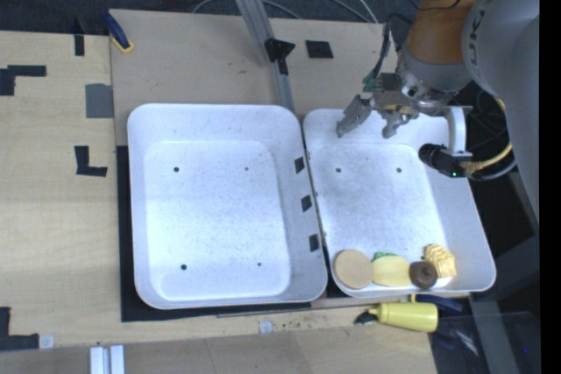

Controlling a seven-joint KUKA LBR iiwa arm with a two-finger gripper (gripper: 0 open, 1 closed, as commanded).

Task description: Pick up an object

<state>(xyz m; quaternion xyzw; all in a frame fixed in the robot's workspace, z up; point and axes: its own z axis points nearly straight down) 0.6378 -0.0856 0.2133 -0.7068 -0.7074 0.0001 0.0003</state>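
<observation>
Objects for picking sit bunched in the near corner of the right bin (pixel 456 215): a round tan disc (pixel 353 269), a pale yellow lump (pixel 391 271) touching it with a bit of green (pixel 383 257) peeking from behind, a dark brown round piece (pixel 424 275), and a ridged yellow piece (pixel 439 258) resting against the bin's rim. None of them is lifted; all rest on the bin floor, so the pick has not begun as far as can be seen.

The gripper (pixel 372 123) hangs over the far edge of that same bin, at the end of the grey arm (pixel 500 31) with its orange band. Its two fingers (pixel 353 116) are spread apart, pointing down, with nothing between them.

From the fingers, the cluster lies well apart, toward the near end of the bin and a little to the camera's right of them. The bin floor directly beneath the fingers is bare white. What remains, judging from this layout: travel across the bin to the cluster, descend, close on one piece, and raise it.

The left bin (pixel 140 188) sits beside the right one. A yellow-handled tool (pixel 406 315) lies on the bench just outside the near rim, beyond the cluster from the fingers.
</observation>
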